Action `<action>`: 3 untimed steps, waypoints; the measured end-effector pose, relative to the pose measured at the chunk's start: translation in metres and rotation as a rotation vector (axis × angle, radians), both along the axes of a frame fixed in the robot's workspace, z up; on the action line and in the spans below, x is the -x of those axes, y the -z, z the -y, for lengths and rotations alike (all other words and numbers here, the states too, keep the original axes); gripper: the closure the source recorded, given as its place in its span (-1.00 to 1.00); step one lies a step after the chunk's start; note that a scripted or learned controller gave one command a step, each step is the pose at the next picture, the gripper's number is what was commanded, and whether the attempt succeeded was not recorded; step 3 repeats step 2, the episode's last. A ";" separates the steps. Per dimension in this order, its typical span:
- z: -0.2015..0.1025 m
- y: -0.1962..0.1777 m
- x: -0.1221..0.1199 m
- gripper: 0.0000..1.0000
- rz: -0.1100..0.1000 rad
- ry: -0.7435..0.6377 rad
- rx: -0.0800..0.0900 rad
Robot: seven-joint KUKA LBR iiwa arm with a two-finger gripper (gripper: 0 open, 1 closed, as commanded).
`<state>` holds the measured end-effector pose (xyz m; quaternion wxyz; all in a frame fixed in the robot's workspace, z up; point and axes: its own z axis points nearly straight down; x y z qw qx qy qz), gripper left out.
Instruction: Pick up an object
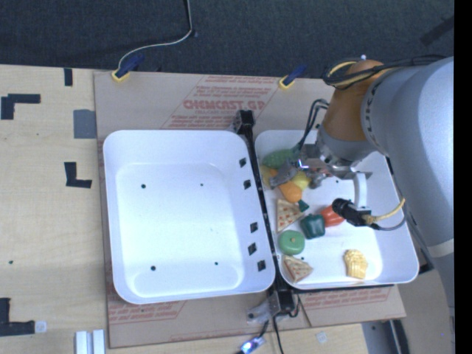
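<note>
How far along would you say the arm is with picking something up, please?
Done: the arm has reached into the right bin, with the gripper low among the toys near the orange piece and green piece. In hand: nothing clearly held; I cannot tell its grip. Left: grasping and lifting. The pizza slice, green disc and yellow toy lie untouched.

The arm runs off the right edge, its bulk covering the far right corner of the right bin, and the hand sits low over the toys, too blurred to make out its tips. Under it, a green toy and an orange-yellow one are each partly covered, so their full shapes can't be told. Up top, the white cable leaves the frame, and the worktop is cut at the left and bottom.
</note>
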<state>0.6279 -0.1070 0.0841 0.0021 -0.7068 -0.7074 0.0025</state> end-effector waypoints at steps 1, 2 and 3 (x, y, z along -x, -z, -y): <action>0.000 -0.011 0.001 1.00 0.000 0.001 0.000; -0.068 -0.107 -0.031 1.00 0.016 -0.008 -0.002; -0.068 -0.107 -0.031 1.00 0.016 -0.008 -0.002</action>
